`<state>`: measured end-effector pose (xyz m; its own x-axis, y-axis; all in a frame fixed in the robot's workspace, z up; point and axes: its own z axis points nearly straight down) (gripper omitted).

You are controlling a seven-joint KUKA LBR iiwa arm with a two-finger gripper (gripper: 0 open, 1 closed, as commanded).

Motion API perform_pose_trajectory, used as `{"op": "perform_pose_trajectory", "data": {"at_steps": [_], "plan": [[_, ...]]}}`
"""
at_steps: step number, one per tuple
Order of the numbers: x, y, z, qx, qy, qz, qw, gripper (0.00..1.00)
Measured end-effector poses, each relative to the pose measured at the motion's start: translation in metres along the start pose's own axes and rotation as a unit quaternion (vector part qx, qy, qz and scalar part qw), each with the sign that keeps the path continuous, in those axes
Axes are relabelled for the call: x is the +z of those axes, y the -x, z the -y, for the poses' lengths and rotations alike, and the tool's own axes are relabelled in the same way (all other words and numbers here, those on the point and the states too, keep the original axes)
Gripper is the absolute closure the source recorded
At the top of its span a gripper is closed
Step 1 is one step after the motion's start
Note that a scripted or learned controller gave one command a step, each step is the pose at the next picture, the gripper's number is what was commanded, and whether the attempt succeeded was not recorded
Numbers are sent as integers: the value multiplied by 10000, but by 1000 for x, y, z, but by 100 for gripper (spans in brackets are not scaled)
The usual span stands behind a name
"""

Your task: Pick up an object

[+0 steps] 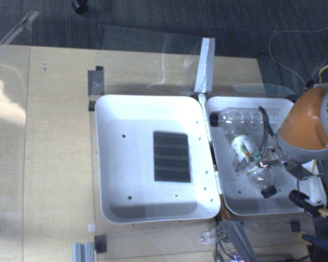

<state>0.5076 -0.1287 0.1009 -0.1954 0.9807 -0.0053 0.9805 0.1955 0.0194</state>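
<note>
A: Reaching in from the right, the arm hangs low over the right bin, its orange band above the clutter. Why there, do you think?

B: Because that bin carries everything worth picking. A clear plastic bottle lies on its side along the far wall, dark cap toward the divider. Just below it a small white-and-green container rests at a tilt, and nearer the front lies a second clear item with a dark cap.

A: And the gripper?

B: It sits down among those things, between the small container and the capped item. I judge it is lining up a grasp, but its state is something I cannot tell; the wrist and cables crowd that spot.

A: So nothing is lifted?

B: Every object I can make out looks to be lying on the bin floor.

A: The left bin?

B: It bears a dark ribbed rectangle lying flat at its middle, well apart from the arm. Both bins sit side by side on the counter, so either is within reach.
</note>
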Motion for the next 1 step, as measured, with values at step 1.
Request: {"op": "perform_pose_trajectory", "data": {"at_steps": [1], "plan": [[-62, -67, -81, -1388, -64, -15, 9903, 100]]}}
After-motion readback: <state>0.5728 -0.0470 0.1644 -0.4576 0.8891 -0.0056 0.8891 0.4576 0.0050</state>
